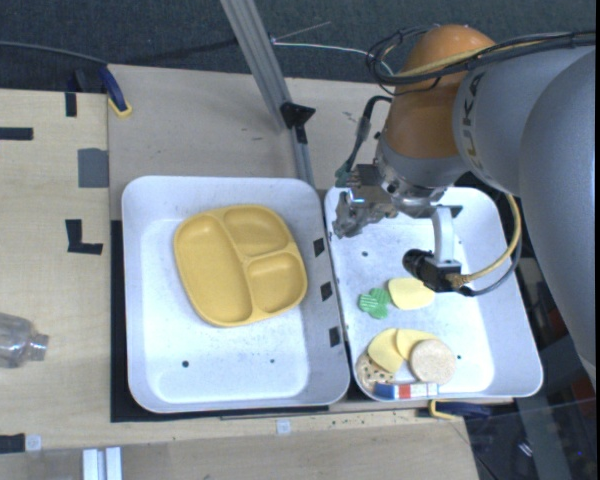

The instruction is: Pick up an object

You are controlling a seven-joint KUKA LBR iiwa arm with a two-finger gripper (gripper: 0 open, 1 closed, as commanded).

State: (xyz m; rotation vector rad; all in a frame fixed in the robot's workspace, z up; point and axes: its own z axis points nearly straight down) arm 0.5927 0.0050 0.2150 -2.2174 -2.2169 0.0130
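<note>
Pale wood worktop (40,268) carries two shallow white bins side by side, with a clear plastic bottle (10,340) lying on it out at the left edge. From my seat I see the left bin (150,368) holding a yellow divided plate (242,264), its long axis running from far left to near right. The right bin (500,358) holds the small things: a pale yellow piece (411,293) with a green scrap (373,303) touching its left side, and in the near corner a cluster of a yellow round (388,351), a tan round biscuit (432,361) and a red and blue pen (405,391) lying along the near wall, left to right.

I have the gripper (352,210) hanging over the far left corner of the right bin, close to the wall between the bins. Its tip is dark and cluttered on my screen, so I cannot tell whether the fingers stand wide or narrow, and I see nothing between them.

I judge the task barely begun: every object rests in its bin, none is lifted. The nearest candidate is the pale yellow piece, nearer to me and to the right of the gripper, with bare bin floor between them. It lies flat, its long axis roughly left to right. What is left is the whole pick: move over a thing, descend, close, lift
</note>
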